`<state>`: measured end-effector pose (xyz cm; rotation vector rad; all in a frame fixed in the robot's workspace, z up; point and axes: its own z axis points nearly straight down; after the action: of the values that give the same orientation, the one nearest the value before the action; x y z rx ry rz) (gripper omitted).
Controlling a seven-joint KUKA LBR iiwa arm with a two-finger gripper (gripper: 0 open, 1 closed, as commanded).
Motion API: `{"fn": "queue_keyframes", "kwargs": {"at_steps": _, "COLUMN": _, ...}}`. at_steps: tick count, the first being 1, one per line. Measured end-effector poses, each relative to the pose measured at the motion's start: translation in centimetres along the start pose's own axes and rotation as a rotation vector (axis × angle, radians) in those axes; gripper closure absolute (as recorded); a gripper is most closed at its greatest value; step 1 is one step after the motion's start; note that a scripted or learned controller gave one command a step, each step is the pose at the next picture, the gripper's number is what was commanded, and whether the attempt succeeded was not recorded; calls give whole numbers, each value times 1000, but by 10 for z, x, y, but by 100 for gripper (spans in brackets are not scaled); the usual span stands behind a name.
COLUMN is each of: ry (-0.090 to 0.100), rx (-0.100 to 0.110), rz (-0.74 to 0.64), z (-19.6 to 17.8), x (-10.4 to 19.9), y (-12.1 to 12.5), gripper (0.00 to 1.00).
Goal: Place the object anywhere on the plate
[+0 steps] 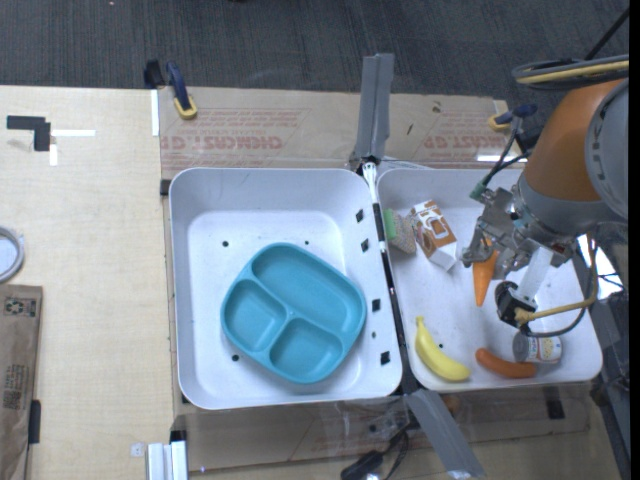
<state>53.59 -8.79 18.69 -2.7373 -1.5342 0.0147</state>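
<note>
While the blue plate (292,313) is sitting bare in the left bin (190,268), we are counting the task as barely under way: nothing is lying in any of its three compartments. We are taking that plate as our landmark. Every loose item is lying to the plate's right, across the divider, in the right bin (440,318). Nearest the plate we are noting a yellow banana (438,353); further right of it, a reddish sausage-shaped toy (506,365) and a small jar (537,348) just beside it; up and right of the plate, a small carton (433,230). An orange carrot (483,277) is hanging point-down, well right of the plate, and its upper end is reaching up into the gripper (490,250), whose fingers look to be clamping on it, so we are judging the carrot to be the object in hand, though the grip itself is partly in shadow. We are reckoning that what remains is the whole carry: lifting clear, crossing the divider leftward, and releasing over the plate.
</note>
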Motion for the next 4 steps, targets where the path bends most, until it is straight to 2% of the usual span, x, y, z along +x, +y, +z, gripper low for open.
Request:
{"fn": "queue_keyframes", "kwargs": {"at_steps": 1, "ry": -1, "rx": 0, "rz": -143, "z": 0, "x": 62, "y": -28, "gripper": 100}}
{"fn": "queue_keyframes", "kwargs": {"at_steps": 2, "ry": 0, "rx": -1, "rz": -465, "z": 0, "x": 99, "y": -68, "gripper": 100}}
{"fn": "queue_keyframes", "kwargs": {"at_steps": 3, "ry": 0, "rx": -1, "rz": -465, "z": 0, "x": 99, "y": -68, "gripper": 0}}
{"fn": "queue_keyframes", "kwargs": {"at_steps": 4, "ry": 0, "rx": -1, "rz": -508, "z": 0, "x": 71, "y": -57, "gripper": 0}}
